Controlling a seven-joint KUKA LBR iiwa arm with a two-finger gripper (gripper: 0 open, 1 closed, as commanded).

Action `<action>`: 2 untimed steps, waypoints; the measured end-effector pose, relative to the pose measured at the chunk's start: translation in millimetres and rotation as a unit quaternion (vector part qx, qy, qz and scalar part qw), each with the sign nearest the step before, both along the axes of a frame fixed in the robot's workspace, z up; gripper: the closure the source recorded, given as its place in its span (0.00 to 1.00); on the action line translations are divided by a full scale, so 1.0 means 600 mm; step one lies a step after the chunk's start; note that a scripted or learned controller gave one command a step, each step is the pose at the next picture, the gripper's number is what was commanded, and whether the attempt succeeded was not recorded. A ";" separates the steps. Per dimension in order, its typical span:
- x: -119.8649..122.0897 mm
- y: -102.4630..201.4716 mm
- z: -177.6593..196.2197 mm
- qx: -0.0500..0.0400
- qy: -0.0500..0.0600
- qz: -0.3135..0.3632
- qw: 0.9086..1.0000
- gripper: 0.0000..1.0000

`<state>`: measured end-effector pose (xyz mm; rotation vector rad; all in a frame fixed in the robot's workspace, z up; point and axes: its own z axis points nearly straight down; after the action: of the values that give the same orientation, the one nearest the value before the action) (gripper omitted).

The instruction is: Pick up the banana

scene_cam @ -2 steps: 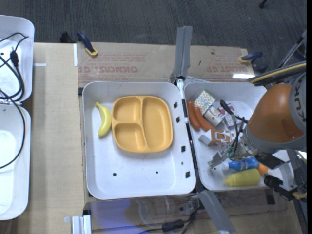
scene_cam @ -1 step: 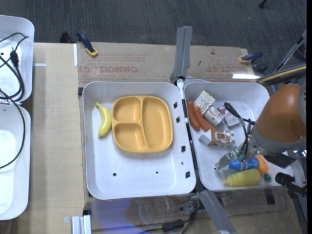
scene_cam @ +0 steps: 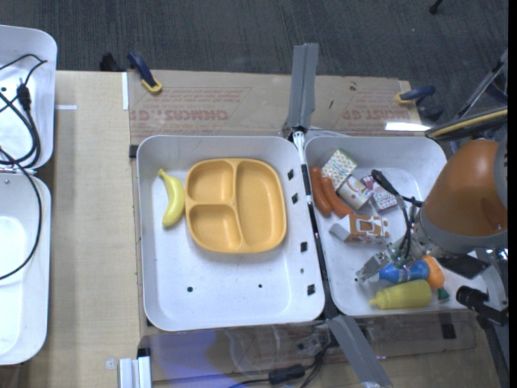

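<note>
Jaws, state unclear, hang low in the right white bin among clutter; the curved yellow banana lies in the left white bin, touching a 3-compartment yellow plate.

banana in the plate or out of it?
Out. The banana lies flat on the left bin floor, beside the left rim of the yellow divided plate, in none of its compartments.

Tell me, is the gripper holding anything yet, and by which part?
Nothing is held. The gripper is low in the right bin, beside the blue bottle. The banana lies untouched in the left bin, beside the yellow plate.
</note>
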<state>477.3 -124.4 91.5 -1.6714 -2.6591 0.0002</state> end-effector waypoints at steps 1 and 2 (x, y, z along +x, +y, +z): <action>0.001 0.012 0.000 0.000 0.000 0.191 0.982 0.00; 0.062 0.186 0.167 0.000 -0.001 0.245 0.970 0.00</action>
<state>514.6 -12.7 191.5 -0.9700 -2.9900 -0.0004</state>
